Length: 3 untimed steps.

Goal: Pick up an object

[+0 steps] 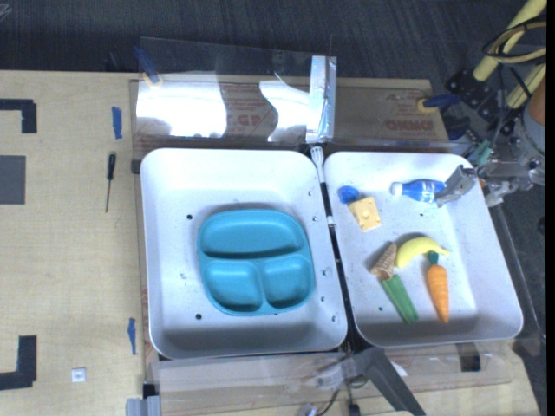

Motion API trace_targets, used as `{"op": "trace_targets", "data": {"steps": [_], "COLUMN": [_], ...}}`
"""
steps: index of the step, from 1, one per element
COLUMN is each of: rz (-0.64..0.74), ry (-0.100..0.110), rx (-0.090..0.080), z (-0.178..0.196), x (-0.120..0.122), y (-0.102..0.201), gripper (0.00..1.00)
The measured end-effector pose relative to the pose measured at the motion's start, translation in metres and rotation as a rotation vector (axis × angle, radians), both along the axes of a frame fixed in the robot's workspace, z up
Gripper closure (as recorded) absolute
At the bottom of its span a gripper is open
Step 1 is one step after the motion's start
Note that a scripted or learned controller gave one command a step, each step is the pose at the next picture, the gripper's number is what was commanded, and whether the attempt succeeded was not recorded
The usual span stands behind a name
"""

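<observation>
Blue-capped bottle (419,190) lies in the right bin (503,315), the gripper (461,183) just beside it. Approach step, judging by this; whether the jaws are released or clenched cannot be told. Next calls for closing squarely on the bottle.

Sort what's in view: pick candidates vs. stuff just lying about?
Job:
- gripper, at the right bin's far right corner
- bottle, next to the gripper
- banana
- carrot
- yellow block
- blue piece
- green stick

Lying about:
- blue tray in the left bin
- screwdriver on the bench
- cables
</observation>
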<state>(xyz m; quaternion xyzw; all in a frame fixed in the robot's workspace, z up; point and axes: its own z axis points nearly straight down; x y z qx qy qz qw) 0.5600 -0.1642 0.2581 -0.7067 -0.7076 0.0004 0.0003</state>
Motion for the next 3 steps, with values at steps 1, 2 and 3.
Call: {"op": "trace_targets", "data": {"steps": [1,2,3], "rz": [-0.009,-0.010,0.254], "ry": [0.009,-0.001,-0.004], "rx": [0.003,0.001,0.000], "z": [-0.158,-0.145,0.016], "x": [-0.061,-0.057,-0.078], "y": [0.007,0.006,0.118], "gripper": [0.00,1.00,1.00]}}
